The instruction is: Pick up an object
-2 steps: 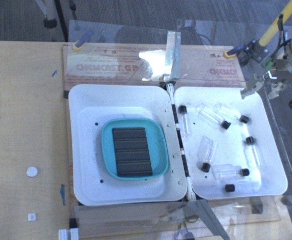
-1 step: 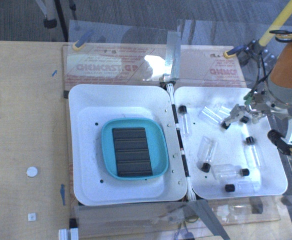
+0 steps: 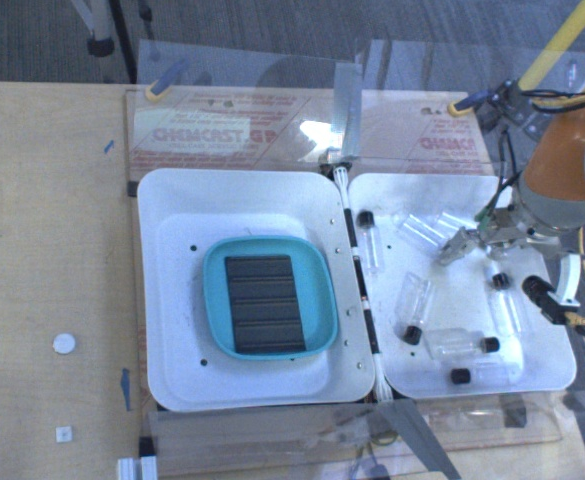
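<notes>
overhead, grey arm with orange band (image 3: 570,163) leans in from the right

gripper (image 3: 469,243) low over right white bin (image 3: 542,368) – fingers spread, gripping nothing – clear plastic vials with black caps (image 3: 412,308) scattered beneath.

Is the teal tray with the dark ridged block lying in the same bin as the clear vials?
No, the teal tray lies in the left bin, while the clear vials lie in the right bin.

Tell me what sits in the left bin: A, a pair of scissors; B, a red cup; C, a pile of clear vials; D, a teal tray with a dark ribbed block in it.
D: the left bin holds a teal tray with a dark ribbed block inside it.
</notes>
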